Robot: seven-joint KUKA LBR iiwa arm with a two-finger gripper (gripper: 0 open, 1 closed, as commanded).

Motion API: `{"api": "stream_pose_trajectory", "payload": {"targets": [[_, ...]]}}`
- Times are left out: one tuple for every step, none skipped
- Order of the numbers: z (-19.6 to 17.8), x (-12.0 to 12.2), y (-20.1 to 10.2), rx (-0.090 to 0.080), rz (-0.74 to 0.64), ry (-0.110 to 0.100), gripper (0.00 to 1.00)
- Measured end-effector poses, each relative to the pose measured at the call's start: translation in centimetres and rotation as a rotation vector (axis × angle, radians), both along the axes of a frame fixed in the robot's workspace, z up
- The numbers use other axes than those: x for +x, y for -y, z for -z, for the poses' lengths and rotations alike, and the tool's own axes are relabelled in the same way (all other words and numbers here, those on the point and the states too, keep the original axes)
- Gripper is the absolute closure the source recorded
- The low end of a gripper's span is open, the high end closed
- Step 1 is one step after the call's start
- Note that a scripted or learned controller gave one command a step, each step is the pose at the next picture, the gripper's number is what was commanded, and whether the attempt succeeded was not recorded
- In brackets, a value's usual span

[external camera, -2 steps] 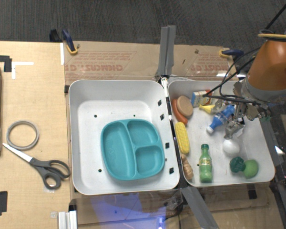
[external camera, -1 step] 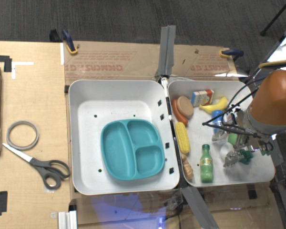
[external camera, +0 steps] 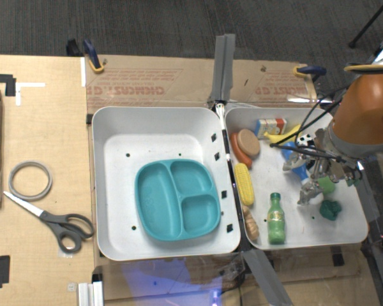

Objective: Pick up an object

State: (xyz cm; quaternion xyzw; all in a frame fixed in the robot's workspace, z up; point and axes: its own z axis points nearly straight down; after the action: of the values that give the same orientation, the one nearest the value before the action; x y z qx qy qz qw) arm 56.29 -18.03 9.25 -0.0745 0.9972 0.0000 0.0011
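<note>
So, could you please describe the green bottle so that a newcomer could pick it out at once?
Start at the right-hand white bin, the one the arm reaches into. Along its near edge, just right of the yellow corn cob, lies the green bottle. It alone has a narrow neck and a yellow label; the dark green lump nearby is shapeless.

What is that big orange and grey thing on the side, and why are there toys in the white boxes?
That is a robot arm, reaching in from the right. The camera hangs above the bench and looks down at a slant. The metal part at the arm's end is its claw, which it uses to pick things up. It is low inside the right bin, near a small green toy; I cannot tell whether it grips anything. That bin also holds a green bottle, a toy corn cob and more play food. The left bin holds a teal divided plate. Beside the bins lie scissors and a roll of tape.
</note>
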Motion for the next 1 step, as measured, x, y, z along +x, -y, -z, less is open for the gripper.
{"api": "stream_pose_trajectory", "payload": {"targets": [[-0.99, 0.15, -0.07, -0.001, -0.002, 0.004, 1.00]]}}
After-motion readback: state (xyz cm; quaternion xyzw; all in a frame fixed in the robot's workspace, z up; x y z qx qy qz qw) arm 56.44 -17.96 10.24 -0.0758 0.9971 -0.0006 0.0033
